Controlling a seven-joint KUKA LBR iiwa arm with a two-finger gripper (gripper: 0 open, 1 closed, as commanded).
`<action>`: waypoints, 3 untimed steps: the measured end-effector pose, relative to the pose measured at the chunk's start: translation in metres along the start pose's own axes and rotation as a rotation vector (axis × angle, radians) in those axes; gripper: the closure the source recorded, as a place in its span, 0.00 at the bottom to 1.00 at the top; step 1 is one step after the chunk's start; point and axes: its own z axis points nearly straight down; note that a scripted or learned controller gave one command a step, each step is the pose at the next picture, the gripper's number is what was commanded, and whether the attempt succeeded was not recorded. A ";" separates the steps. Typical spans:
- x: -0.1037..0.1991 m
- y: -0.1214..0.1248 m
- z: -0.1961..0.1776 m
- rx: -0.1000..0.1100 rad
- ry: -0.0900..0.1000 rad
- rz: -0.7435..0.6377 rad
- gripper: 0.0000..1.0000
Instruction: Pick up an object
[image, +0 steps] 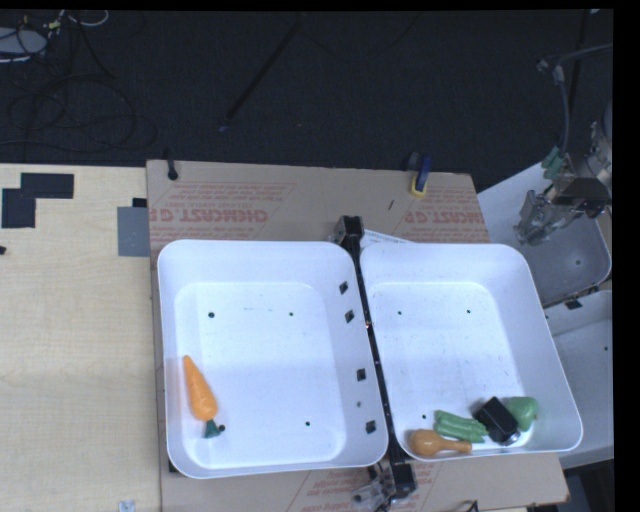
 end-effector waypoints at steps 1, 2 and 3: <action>-0.045 -0.100 -0.122 -0.005 -0.001 0.003 1.00; -0.077 -0.059 0.078 0.020 0.005 -0.002 1.00; -0.089 -0.098 0.039 0.003 0.001 -0.001 1.00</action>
